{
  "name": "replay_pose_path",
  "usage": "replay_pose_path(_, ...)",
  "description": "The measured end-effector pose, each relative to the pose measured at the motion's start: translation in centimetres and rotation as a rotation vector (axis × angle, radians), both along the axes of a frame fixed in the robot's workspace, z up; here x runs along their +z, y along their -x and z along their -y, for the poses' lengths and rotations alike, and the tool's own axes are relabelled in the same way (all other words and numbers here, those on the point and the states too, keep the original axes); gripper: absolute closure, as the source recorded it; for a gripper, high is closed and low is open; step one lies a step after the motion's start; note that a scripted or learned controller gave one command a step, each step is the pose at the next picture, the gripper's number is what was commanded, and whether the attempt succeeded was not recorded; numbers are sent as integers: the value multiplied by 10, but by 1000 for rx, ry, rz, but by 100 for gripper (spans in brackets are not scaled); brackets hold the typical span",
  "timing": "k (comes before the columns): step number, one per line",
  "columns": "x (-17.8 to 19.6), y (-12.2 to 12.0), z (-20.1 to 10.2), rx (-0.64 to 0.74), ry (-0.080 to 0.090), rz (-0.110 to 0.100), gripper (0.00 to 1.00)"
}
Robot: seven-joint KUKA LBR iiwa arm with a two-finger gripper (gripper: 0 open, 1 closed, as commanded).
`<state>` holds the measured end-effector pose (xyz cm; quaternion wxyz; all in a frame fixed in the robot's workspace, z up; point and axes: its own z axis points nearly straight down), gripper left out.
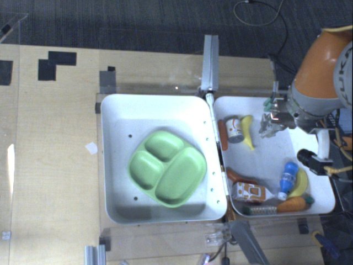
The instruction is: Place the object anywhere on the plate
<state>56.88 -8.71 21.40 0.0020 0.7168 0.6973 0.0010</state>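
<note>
Plate: we see the green plate [167, 168] with three compartments lying flat in the left bin [116, 148], a little toward the front. Nothing lies on it, so we judge the placing is not yet done.

Right bin: the right bin [320, 203] keeps the loose things, so that the arm can choose one from there. A small can [235, 130] lies beside a banana [248, 131] near the back left. Along the front wall we see a small carton [249, 192], a carrot [293, 204], a blue bottle [287, 176] and a second banana [300, 184], close together.

Object: the task does not say which thing is meant. We suppose it is one of these in the right bin – all of them are well apart from the plate.

Arm: the grey arm with the orange band [325, 54] reaches in from the right, and the gripper [271, 125] hangs over the back part of the right bin, just beside the banana and the can.

Jaws: we cannot tell if they are open or closed – they are too small and blurred. We see nothing between them.

Step in hand: in our judgement this is the approach for picking, probably toward the banana or the can.

Risk: the two lie close together, so the jaws may push one away.
</note>
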Motion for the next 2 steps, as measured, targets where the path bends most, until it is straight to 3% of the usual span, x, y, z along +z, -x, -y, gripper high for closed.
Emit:
replay_pose_path(1,-30,61,-8,-111,-1,-2,100)
replay_pose_path(2,-29,-30,-60,49,-1,-1,100)
